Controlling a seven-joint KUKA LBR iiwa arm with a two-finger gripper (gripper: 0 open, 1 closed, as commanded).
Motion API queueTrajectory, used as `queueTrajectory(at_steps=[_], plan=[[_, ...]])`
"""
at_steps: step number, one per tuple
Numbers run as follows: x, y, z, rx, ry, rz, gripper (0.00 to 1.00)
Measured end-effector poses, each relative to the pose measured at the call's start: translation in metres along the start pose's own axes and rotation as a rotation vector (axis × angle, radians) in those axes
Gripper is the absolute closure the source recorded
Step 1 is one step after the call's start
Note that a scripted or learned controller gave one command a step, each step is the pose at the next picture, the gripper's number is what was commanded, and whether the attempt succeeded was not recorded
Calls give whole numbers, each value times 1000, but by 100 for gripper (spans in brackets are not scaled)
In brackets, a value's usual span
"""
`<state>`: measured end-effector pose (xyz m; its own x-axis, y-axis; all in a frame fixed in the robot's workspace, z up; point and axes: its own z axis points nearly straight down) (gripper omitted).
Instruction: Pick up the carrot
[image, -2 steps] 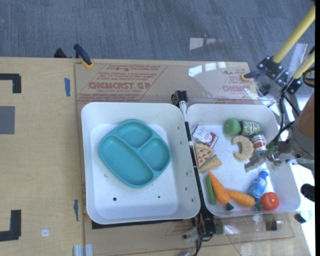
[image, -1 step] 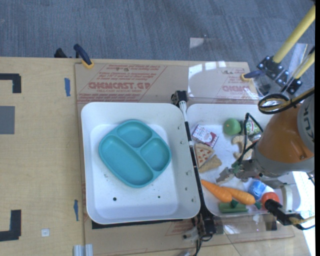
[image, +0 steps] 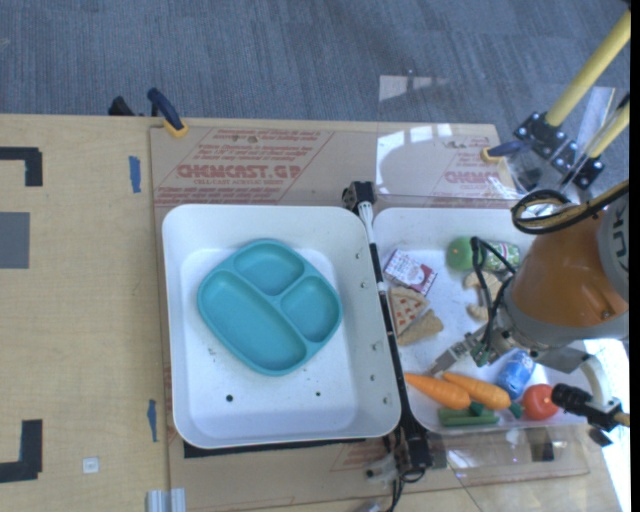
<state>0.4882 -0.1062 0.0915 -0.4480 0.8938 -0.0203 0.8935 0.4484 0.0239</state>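
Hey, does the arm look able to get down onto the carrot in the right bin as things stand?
Probably yes. The end effector hangs just above the carrot, whose upper side is bare. A green piece lies along its near side, and a tomato and a blue item crowd its right end.

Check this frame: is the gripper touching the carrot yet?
Apart. In the camera view the gripper hangs above the right bin, with a strip of white bin floor showing between it and the carrot lying below it.
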Motion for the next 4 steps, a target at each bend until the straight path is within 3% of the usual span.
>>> queueTrajectory(at_steps=[1, 2, 3, 4], plan=[[2, 0, 1, 1, 4, -176, 0], [8, 3, 0, 1, 9, -524, 0], [7, 6, -12, -7, 2, -522, 100], [7, 8, -21, -13, -3, -518, 100]])
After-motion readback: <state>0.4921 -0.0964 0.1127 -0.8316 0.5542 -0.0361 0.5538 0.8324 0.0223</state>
